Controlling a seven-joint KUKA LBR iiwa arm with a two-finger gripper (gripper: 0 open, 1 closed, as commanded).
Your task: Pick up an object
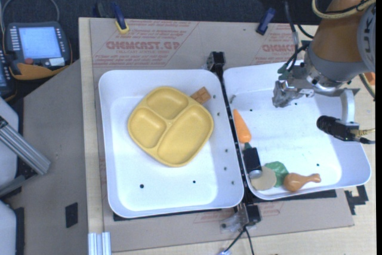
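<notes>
My gripper (285, 96) hangs over the upper middle of the right bin (349, 173), pointing down, with nothing seen between its fingers. An orange carrot (241, 126) lies by the right bin's left wall, below and left of the gripper. At the bin's front left sit a black block (251, 159), a beige round piece (264, 179), a green leafy piece (277, 168) and a brown drumstick (300, 180). A yellow divided plate (171, 126) fills the middle of the left bin (119, 176), with a small brown block (200, 95) at its upper right rim.
The centre divider (230, 128) runs between the two bins. A black cylinder (335, 128) on the arm hangs over the right bin's right side. Blue and yellow clamps (121, 22) hold the cardboard at the back. A teach pendant (37, 48) lies off the bench at left.
</notes>
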